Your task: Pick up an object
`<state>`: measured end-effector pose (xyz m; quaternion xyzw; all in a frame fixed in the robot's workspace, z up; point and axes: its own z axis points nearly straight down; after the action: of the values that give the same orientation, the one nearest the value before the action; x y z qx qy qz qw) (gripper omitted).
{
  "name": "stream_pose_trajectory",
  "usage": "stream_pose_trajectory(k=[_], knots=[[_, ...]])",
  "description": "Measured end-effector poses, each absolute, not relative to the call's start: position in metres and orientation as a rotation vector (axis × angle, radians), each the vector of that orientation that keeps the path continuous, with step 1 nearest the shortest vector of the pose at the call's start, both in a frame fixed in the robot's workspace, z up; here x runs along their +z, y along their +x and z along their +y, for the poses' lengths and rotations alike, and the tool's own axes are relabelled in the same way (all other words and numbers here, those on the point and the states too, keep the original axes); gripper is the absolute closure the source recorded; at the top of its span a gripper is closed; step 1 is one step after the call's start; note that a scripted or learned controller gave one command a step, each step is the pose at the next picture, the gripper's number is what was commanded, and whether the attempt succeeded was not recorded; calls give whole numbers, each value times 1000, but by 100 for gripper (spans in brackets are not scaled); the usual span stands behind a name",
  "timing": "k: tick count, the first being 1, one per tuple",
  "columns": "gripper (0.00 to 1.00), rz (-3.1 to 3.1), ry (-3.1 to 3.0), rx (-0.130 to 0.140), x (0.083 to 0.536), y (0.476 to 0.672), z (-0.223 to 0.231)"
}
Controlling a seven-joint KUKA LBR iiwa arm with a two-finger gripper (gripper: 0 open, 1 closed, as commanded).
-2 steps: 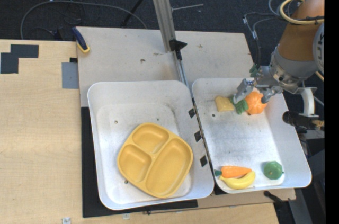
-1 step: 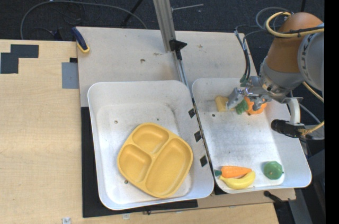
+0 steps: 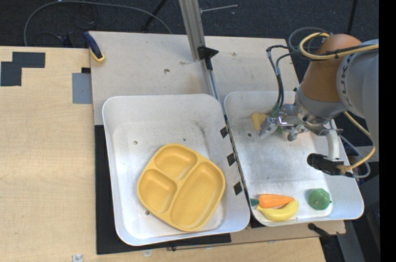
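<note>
Dark carpet with loose black cables fills the top of the view; below it sits the pale counter [image 3: 154, 59], with a light wood panel [image 3: 43, 155] butting up on the left. No brand, label or readable writing on anything in view.

Two shallow white bins side by side on the counter. Left bin [image 3: 124, 124] carries a yellow three-compartment plate [image 3: 180, 186], lying flat toward its near right corner. Right bin [image 3: 272, 161] carries, along its near edge: an orange toy carrot [image 3: 275, 199] lying on top of a yellow toy banana [image 3: 279, 212], touching, and a green round fruit [image 3: 318, 198] just beside them on the right, apart. A small yellow piece [image 3: 257, 120] sits near the far left of the right bin.

Arm [image 3: 337, 84] reaches in from the right, orange band above the wrist. Gripper [image 3: 272, 126] is low over the far part of the right bin, right next to the small yellow piece. Can't tell how far apart the jaws stand or whether anything is in them; too small and cluttered by cables.

Other stuff: an upright aluminium extrusion post [image 3: 190, 13] stands behind the bins, with a black bracket at its base. A blue-and-yellow handled tool [image 3: 94, 46] lies at the counter's far left corner. Black clips sit on the seam between the bins. Cable loops hang off the wrist, partly over the right bin.
</note>
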<state>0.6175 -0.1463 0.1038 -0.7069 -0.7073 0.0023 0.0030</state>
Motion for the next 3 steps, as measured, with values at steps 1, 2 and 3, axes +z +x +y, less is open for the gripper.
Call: stream_pose_trajectory(k=[1,2,3], knots=[[100,-2218,-2221,4,117,619,-147],[100,-2222,-2225,-2,176,616,-156],[100,-2224,-2224,-3,239,617,-161]])
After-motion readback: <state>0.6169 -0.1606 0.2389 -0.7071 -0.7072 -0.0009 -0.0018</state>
